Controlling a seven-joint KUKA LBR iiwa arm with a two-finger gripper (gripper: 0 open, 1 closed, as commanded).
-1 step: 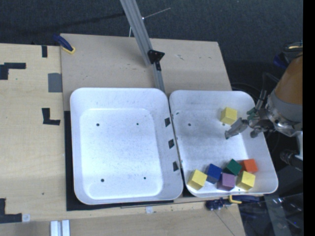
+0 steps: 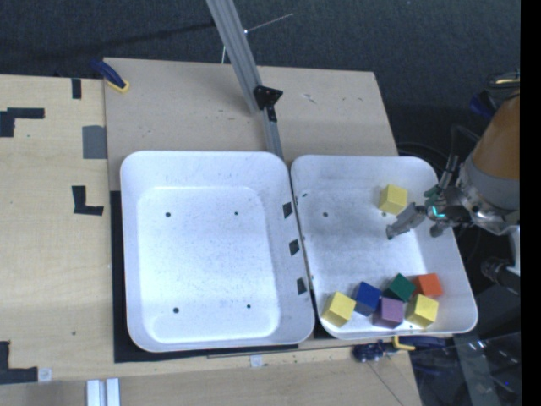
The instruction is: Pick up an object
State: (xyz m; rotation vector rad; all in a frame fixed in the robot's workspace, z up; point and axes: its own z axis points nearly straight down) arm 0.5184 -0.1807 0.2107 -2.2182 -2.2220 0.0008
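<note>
My gripper point(image 2: 413, 230) hangs over the right side of the right bin point(image 2: 355, 164), with the arm coming in from the right edge. Its fingers point(image 2: 402, 224) are spread open and nothing lies between them. A yellow cube point(image 2: 392, 199) sits alone on the bin floor just up and left of the fingertips, apart from them. Along the bin's front edge lie several cubes close together: yellow point(image 2: 340, 308), blue point(image 2: 367, 297), purple point(image 2: 390, 311), green point(image 2: 400, 288), orange point(image 2: 428, 285) and another yellow point(image 2: 423, 310).
The left bin point(image 2: 128, 184) stands beside the right one, their rims touching in the middle. A slanted metal pole point(image 2: 237, 41) rises from behind the bins. A blue and yellow clamp point(image 2: 110, 74) lies at the bench's back left.
</note>
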